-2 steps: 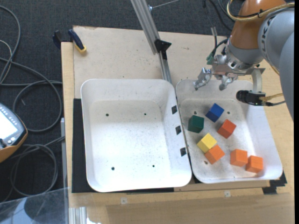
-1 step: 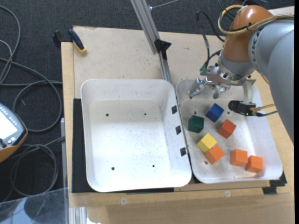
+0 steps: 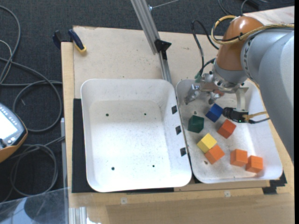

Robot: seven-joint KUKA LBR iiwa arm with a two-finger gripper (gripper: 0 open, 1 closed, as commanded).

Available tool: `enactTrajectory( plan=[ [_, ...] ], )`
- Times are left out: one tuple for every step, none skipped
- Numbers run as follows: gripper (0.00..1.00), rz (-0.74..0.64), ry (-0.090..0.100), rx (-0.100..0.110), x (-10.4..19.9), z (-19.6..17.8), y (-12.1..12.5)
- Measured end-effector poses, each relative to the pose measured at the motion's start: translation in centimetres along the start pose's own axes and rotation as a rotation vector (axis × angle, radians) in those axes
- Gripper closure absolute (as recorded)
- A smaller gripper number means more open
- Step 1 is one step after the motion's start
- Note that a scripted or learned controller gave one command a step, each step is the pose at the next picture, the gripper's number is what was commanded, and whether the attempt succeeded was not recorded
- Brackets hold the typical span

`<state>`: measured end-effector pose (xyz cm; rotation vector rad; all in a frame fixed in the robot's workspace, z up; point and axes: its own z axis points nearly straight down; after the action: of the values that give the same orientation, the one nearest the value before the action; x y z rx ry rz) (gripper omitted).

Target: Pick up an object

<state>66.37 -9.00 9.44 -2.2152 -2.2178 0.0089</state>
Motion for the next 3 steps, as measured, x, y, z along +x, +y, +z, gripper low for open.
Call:
enactTrajectory(
  plan=[
    [1.0, 0.0, 0.0, -0.003, 0.0, -1.2, 0.1],
    [1.0, -0.001, -0.002, -0.013, -0.1, -6.3, 1.3],
    [1.0, 0.001, -0.002, -0.013, -0.6, -11.0, 0.8]
  ],
)
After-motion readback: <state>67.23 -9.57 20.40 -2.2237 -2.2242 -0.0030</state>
